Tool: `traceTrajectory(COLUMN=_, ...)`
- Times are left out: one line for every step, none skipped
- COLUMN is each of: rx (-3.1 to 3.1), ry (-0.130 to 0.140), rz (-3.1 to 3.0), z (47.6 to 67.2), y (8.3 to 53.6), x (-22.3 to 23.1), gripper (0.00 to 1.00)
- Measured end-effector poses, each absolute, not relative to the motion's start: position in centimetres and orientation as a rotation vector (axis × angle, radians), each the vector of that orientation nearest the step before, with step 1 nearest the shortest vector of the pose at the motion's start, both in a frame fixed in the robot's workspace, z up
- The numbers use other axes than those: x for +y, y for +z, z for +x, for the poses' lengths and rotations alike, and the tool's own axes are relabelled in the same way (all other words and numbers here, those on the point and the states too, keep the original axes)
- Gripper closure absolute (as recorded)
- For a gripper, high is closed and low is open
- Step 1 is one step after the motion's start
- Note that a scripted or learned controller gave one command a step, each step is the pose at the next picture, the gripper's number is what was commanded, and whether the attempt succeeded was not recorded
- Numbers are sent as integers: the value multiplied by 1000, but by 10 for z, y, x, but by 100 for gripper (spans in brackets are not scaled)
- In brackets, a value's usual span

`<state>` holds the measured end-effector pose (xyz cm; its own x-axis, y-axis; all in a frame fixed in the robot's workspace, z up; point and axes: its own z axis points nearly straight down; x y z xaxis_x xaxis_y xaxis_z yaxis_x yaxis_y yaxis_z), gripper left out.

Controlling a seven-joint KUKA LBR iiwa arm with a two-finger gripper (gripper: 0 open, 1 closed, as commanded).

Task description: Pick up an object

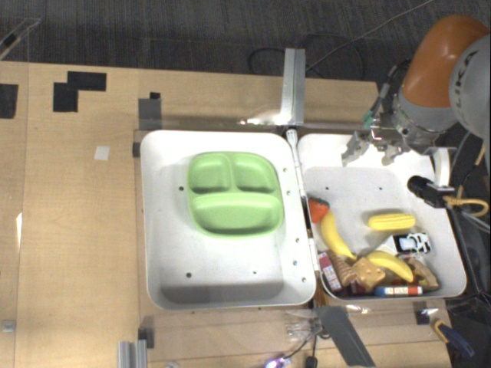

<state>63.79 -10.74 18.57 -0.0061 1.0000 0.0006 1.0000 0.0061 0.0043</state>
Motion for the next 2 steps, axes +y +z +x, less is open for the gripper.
traceTrajectory(rx=2332, ry=3, rz=2104, z=499, y=112, x=-88, gripper=0)
traceTrajectory(rx=2328, ry=11, rz=2099, z=502, y=124, x=-87, gripper=100)
